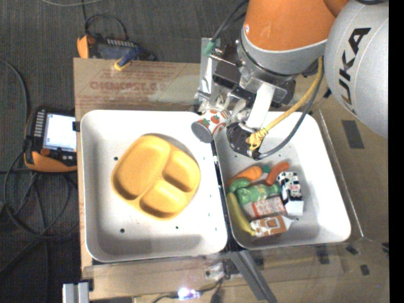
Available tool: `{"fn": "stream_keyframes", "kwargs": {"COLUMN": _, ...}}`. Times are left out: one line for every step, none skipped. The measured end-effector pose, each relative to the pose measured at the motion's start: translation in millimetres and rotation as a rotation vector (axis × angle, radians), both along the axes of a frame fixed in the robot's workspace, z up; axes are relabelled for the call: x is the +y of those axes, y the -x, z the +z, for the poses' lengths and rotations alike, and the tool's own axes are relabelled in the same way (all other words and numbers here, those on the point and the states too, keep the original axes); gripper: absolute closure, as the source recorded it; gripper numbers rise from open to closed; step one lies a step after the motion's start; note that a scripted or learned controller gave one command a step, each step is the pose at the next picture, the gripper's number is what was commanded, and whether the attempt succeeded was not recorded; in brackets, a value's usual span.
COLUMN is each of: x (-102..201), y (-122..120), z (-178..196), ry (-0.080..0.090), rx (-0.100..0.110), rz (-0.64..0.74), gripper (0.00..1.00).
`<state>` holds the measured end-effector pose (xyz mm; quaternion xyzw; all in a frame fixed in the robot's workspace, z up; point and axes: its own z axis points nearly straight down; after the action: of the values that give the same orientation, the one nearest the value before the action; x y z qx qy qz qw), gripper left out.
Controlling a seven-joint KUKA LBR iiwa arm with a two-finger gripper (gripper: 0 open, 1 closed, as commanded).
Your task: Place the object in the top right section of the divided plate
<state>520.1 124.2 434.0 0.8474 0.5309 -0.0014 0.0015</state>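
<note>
While we can't tell the gripper's (222, 111) grip, the cup (209, 125) sits right under it, above the plate's (158, 175) top right.

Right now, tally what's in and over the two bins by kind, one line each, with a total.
Divided plates: 1, the yellow plate in the left bin.
Cans: 1, a strawberry-print can at the gripper.
Toy foods and small cartons: about 6, piled in the right bin; overlap hides the exact count.
Total: about 8.
</note>
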Motion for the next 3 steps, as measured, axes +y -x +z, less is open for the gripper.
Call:
{"fn": "stream_keyframes", "kwargs": {"x": 22.2, "y": -31.4, "z": -18.8, "ry": 0.002, "rx": 0.002, "rz": -0.043, "gripper": 1.0}}
{"fn": "stream_keyframes", "kwargs": {"x": 108.8, "y": 3.9, "z": -26.8, "ry": 0.0, "rx": 0.003, "rz": 0.171, "gripper": 1.0}}
{"fn": "stream_keyframes", "kwargs": {"x": 67.8, "y": 36.2, "z": -0.5, "ry": -0.001, "rx": 0.002, "rz": 0.134, "gripper": 1.0}}
